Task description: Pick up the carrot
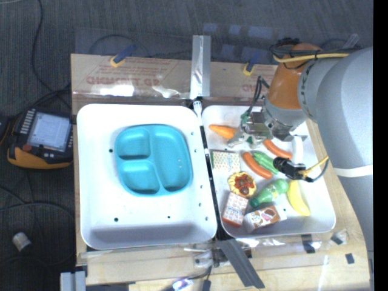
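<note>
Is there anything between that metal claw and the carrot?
No. In the camera view, the gripper sits just right of the carrot, with bare white bin floor between them.

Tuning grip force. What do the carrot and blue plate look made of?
Carrot: likely moulded plastic toy, smooth uniform orange, faint sheen. Blue plate: looks like hard plastic, glossy, soft highlights on its divided compartments. Neither can be confirmed by look alone.

two bins, one plate, one carrot

orange carrot, blue tray, yel. banana
</note>
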{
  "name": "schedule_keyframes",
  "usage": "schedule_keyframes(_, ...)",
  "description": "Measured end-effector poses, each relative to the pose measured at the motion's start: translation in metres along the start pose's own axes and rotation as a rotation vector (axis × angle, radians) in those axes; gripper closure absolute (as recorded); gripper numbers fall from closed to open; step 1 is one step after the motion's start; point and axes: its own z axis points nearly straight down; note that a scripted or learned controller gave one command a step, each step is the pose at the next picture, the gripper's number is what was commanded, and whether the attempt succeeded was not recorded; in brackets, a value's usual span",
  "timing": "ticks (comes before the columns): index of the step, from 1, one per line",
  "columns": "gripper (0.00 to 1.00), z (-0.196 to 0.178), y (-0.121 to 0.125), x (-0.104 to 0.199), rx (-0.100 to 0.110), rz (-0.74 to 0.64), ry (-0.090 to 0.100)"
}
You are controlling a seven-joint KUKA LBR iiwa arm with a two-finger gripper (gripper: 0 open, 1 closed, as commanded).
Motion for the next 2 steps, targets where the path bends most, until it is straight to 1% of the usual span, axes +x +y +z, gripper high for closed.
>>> schedule_keyframes(1,1.0,-0.0923,0.0287,-0.065,0.002,-0.01,-0.002)
schedule_keyframes(2,0.0,-0.0917,0.0283,-0.0651,0.004,-0.01,-0.003)
